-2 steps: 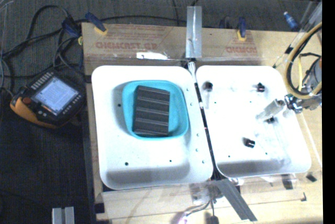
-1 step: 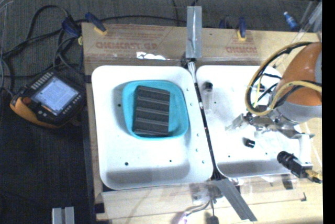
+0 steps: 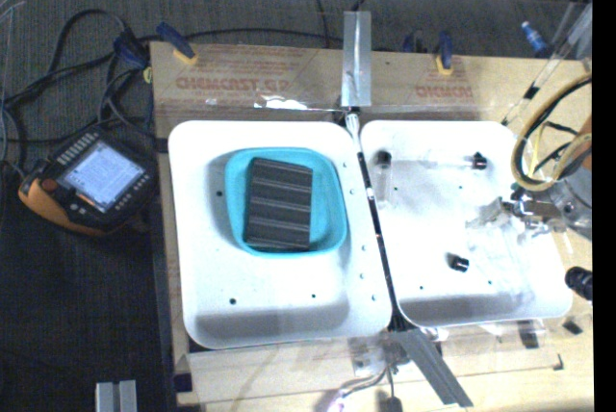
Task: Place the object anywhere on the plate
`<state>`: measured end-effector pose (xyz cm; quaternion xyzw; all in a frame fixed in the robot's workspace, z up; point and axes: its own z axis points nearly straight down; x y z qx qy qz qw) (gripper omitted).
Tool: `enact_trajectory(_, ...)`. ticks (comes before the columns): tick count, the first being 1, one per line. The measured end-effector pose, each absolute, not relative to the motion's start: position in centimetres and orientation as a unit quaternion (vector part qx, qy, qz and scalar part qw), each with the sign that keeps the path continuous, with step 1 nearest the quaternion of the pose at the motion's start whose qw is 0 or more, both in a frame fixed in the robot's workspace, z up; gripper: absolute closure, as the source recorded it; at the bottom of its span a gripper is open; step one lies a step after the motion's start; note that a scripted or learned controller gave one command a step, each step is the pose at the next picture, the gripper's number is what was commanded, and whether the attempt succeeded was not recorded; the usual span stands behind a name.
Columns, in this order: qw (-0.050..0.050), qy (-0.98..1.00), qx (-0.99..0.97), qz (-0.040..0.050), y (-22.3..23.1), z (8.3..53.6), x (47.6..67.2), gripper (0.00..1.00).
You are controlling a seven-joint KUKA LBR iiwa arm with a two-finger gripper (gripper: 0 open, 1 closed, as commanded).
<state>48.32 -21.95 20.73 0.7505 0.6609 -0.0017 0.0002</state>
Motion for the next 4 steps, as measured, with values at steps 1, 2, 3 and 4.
enact_trajectory(1, 0.000, 0.661, 0.750, -0.0020, -22.0, 20.7, 48.3, 0.00)
enact_trajectory(2, 0.000, 0.661, 0.750, -0.0020, -22.0, 20.7, 48.3, 0.00)
enact_trajectory(3, 0.000, 0.661, 0.750, -0.0020, -22.0, 20.7, 48.3, 0.00)
enact_trajectory(4, -0.002, 0.628, 0.778, -0.0017, -16.0, 14.4, 48.3, 0.00)
